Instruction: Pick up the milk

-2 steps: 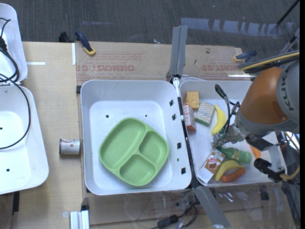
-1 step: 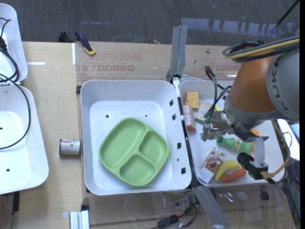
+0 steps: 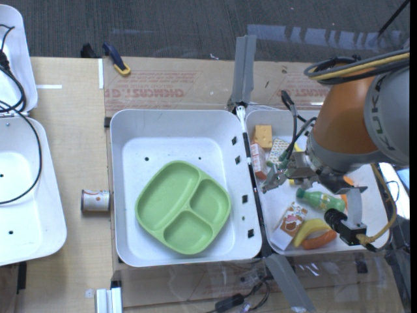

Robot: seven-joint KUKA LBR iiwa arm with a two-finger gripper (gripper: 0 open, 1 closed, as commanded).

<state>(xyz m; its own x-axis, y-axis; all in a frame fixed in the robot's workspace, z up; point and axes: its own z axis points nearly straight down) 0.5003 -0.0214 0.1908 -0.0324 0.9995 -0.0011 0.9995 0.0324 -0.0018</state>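
Observation:
A small white carton with a coloured picture [image 3: 293, 218], which looks like the milk, lies in the right bin [image 3: 277, 243] near its front. My gripper [image 3: 273, 177] hangs over the left-middle of that bin, a little behind and left of the carton, with nothing visibly in it. The grey arm with its orange band [image 3: 348, 119] covers the bin's right half.
Around the carton lie a green bottle [image 3: 319, 199], a banana [image 3: 311, 228], an orange-red piece [image 3: 319, 240], a slim red-white box [image 3: 255, 156], a patterned box [image 3: 279, 147] and a yellow block [image 3: 263, 135]. A green divided plate [image 3: 184, 207] fills the left bin. A small can [image 3: 96, 201] lies on the bench.

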